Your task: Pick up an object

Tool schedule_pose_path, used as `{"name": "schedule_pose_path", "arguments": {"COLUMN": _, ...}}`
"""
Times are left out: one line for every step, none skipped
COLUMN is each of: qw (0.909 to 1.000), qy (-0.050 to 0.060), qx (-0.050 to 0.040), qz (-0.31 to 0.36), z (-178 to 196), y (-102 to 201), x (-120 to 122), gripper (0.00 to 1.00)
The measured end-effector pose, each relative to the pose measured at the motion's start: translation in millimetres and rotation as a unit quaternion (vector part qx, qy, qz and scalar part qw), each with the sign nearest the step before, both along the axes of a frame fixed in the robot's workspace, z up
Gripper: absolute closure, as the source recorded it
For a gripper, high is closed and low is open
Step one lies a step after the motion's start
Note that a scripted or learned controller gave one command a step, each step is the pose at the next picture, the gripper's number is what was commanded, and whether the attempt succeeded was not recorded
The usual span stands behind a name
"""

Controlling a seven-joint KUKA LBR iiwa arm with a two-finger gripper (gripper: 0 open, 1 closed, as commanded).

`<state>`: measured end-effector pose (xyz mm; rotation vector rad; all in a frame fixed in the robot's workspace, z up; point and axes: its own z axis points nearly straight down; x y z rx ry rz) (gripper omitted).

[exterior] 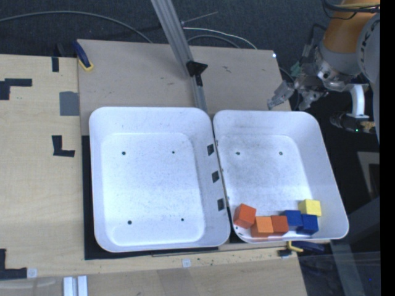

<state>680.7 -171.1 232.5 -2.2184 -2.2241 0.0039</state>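
Gripper (pixel 281 98): 1 o'clock, above far rim of rt bin (pixel 321 165); small, blurry, grip state can't tell. Arm (pixel 352 29) cut off at frame edge. Blocks (pixel 278 221): 5 o'clock, rt bin near corner, bunched, partly overlapping, exact count unclear.

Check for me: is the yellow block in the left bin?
No, the yellow block lies in the right bin, at its near right corner beside the blue blocks.
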Motion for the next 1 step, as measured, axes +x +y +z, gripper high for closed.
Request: {"name": "schedule_pose_path", "arguments": {"qw": 1.0000, "qy": 0.003, "qx": 0.0004, "qz": -0.003, "z": -42.7, "y": -27.1, "x": -47.1, "gripper": 0.00}}
